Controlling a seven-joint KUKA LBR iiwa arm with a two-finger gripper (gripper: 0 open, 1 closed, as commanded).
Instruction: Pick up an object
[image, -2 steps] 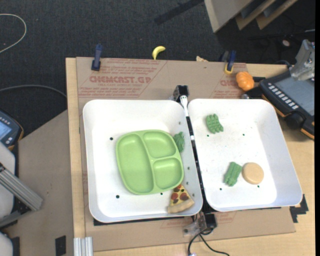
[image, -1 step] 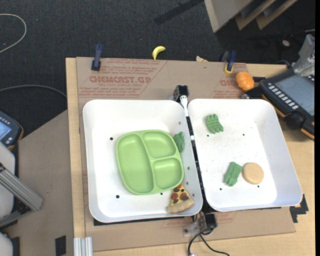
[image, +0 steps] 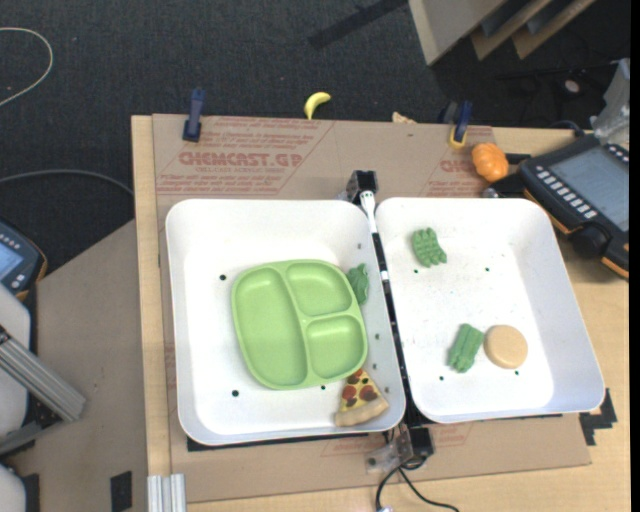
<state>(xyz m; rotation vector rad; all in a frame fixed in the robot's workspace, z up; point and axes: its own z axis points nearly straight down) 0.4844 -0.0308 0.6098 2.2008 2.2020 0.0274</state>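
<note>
The right bin (image: 560, 300) holds a small green leafy toy (image: 428, 246) near its back left, a second green toy (image: 465, 348) toward the front, and a round tan disc (image: 505, 346) touching that toy's right side. In the left bin (image: 190, 300) lies a green three-compartment plate (image: 300, 322). A small green piece (image: 359, 284) rests against the plate's right rim, and a pizza slice toy (image: 358, 397) lies at the bin's front right corner.
The bins sit on a brown cardboard sheet (image: 250, 160) held by blue clamps (image: 193, 113). A yellow banana toy (image: 316, 102) and an orange toy (image: 489, 161) lie beyond the bins. A black handheld pendant (image: 580, 190) sits at the right.
</note>
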